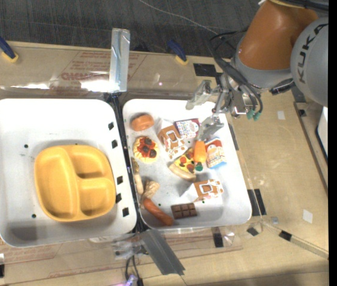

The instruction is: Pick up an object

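Note:
The right bin (240,186) holds several toy foods: a bun (142,122), a small round pizza (146,148), a pizza slice (183,167), an orange carrot (199,149), a red and white packet (215,154), a chocolate bar (184,210) and a sausage (156,212). My gripper (204,111) hangs over the bin's far right corner, above the carrot and a small printed packet (186,127). Its fingers are spread open, one (195,98) reaching left and one (213,124) pointing down. Nothing sits between them.
A yellow divided tray (74,180) lies in the left bin (13,118). A frosted toast piece (208,189) and a gingerbread-like card (169,137) also lie in the right bin. A silver tape strip (120,58) stands at the back between the bins.

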Controlling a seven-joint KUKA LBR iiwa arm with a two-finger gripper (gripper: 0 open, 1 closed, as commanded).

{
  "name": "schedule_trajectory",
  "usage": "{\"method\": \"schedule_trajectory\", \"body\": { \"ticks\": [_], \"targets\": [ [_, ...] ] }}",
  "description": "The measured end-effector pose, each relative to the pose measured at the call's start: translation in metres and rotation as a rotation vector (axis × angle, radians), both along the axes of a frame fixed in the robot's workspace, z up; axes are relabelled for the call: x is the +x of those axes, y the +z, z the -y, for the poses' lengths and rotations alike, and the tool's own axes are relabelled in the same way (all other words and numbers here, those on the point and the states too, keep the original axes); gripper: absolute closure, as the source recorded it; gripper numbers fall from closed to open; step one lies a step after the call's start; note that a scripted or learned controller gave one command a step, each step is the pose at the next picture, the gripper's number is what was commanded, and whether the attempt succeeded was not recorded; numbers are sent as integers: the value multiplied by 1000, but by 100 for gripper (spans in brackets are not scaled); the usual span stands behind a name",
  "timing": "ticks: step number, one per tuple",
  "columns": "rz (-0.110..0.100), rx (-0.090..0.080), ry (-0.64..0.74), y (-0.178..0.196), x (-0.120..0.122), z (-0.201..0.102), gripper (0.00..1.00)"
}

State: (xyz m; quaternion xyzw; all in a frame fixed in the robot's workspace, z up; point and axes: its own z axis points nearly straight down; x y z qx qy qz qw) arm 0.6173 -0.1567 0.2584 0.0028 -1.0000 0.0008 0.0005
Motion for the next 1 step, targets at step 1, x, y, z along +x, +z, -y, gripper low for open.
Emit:
{"method": "schedule_trajectory", "body": {
  "ticks": [1],
  "targets": [
    [-12,6,108,-135,-56,0,0]
  ]
}}
